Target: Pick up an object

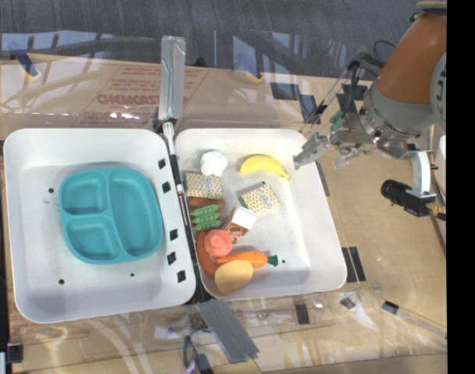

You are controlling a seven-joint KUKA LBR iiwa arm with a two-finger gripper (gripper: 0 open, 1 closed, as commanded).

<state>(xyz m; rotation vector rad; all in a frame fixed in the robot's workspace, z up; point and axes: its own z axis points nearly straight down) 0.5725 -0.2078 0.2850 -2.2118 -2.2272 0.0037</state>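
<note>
The right bin [319, 232] holds a heap of toy foods. Among them are a yellow banana [263, 165], a white ball [213, 162], a patterned box [260, 199], a patterned packet [203, 185], green pods [205, 213], a pink piece [219, 244], a carrot [251, 259] and a yellow-orange fruit [233, 275]. My gripper [319, 157] hangs over that bin's upper right rim, just right of the banana. It is open with nothing between its fingers.
The left bin [27, 279] holds a teal divided tray [110, 213]. A grey bar [172, 76] stands at the back, above the divider between the bins. A black fitting [405, 195] juts out from the arm at the right.
</note>
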